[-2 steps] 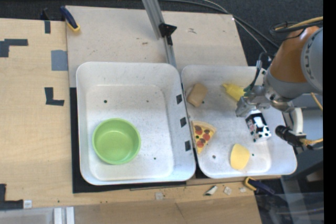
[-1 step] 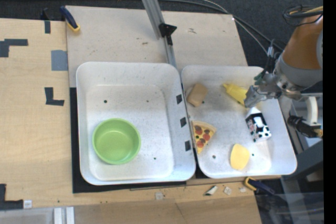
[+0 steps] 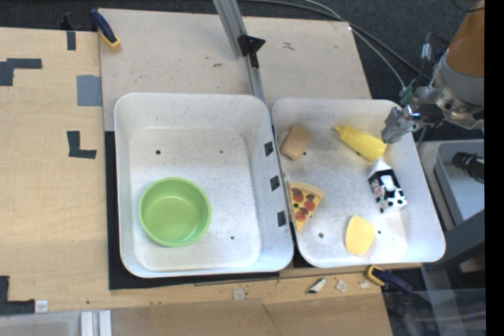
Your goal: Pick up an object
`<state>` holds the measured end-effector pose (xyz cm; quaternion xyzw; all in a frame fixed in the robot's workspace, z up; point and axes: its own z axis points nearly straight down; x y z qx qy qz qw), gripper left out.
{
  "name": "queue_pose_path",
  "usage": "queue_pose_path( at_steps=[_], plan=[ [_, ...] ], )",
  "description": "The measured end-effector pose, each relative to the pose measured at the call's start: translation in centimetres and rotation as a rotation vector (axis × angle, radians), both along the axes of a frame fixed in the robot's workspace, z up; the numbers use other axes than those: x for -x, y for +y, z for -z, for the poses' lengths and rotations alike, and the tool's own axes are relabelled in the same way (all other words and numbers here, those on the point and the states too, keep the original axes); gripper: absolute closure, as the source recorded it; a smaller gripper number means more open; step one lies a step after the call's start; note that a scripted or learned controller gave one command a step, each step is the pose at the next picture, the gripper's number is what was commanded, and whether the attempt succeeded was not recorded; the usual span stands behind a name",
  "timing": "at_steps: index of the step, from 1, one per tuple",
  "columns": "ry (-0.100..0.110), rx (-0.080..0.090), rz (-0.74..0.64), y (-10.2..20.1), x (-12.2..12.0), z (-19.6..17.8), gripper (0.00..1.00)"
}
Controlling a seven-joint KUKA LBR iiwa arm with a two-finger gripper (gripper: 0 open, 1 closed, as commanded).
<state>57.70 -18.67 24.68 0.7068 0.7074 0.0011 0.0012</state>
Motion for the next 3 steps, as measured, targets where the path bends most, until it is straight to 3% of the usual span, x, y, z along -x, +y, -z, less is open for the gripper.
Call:
queue_pose_path(
  at_steps=[1,3],
  plan=[
    [0.001,0.0,0.0,0.0,-0.1,-5.3,1.0],
    [0.007,-0.003,-0.005,10.4,-0.1,-3.4,1.0]
  ],
)
